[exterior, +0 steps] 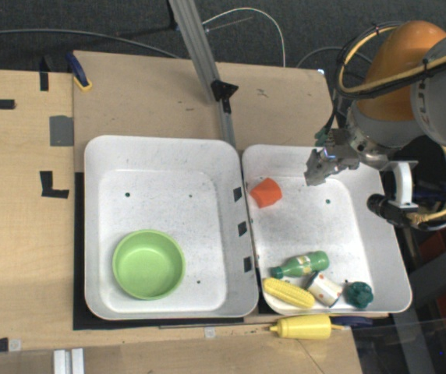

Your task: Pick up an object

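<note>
My gripper [317, 172] hangs over the far part of the right bin [379, 232], a short way right of an orange block [267, 193]. Nothing shows between its fingers. Along the bin's near edge lie a green bottle [301, 266], a yellow corn cob [288, 293], a small white cylinder [325, 289] and a dark green piece [358, 293]. A green bowl [149, 264] sits in the near left part of the left bin [161, 170].
A yellow bottle [304, 327] lies on the bench just in front of the right bin. A grey metal pole [199, 45] slants across the back toward the gap between the bins. Cables loop behind the arm at the far right.
</note>
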{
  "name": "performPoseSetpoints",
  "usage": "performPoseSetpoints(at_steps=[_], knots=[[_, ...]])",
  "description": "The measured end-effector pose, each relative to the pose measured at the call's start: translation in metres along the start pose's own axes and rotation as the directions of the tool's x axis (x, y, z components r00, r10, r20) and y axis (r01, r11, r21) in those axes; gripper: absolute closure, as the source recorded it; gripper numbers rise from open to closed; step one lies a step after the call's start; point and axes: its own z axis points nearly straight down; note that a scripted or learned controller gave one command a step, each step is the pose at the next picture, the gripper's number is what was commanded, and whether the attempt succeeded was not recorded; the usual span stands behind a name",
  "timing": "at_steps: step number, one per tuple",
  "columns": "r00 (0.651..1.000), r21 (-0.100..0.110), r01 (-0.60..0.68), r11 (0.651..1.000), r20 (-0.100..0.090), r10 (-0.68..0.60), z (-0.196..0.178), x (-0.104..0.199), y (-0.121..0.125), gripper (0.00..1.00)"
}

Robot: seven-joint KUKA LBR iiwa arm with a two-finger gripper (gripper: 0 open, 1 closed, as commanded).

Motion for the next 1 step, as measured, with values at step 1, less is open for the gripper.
performPoseSetpoints(at_steps=[1], knots=[[1.0,0.0,0.001,1.0,0.0,-0.001,-0.0082,0.0556,-0.018,1.0]])
